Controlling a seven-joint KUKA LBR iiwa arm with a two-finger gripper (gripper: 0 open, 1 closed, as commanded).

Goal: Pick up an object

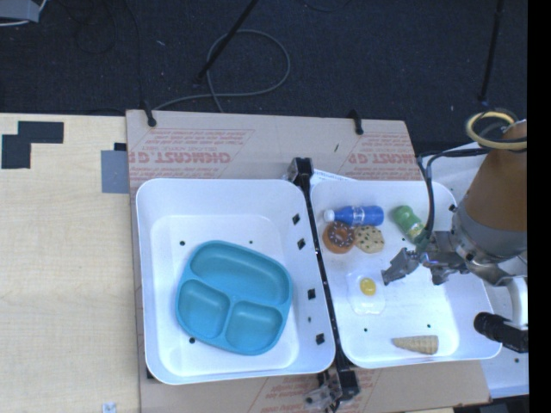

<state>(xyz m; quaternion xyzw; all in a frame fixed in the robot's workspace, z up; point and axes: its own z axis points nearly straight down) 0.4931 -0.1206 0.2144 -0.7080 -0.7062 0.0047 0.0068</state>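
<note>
Gripper (pixel 403 268) hangs over the right bin (pixel 465 325), fingers' state unreadable; bare floor below it; waffle cone (pixel 416 344) lies lengthwise, tip left.

Left white bin (pixel 155 231): one blue three-compartment plate (pixel 232 297), lying flat at centre. Cardboard sheet (pixel 224 149) under both bins, printed lettering showing at 12 o'clock. Black cables (pixel 250 54) looped on dark floor beyond.

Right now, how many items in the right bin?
6: blue bottle and green item at the back, donut and cookie beside them, fried egg mid-bin, cone in front. The arm may hide more.
</note>
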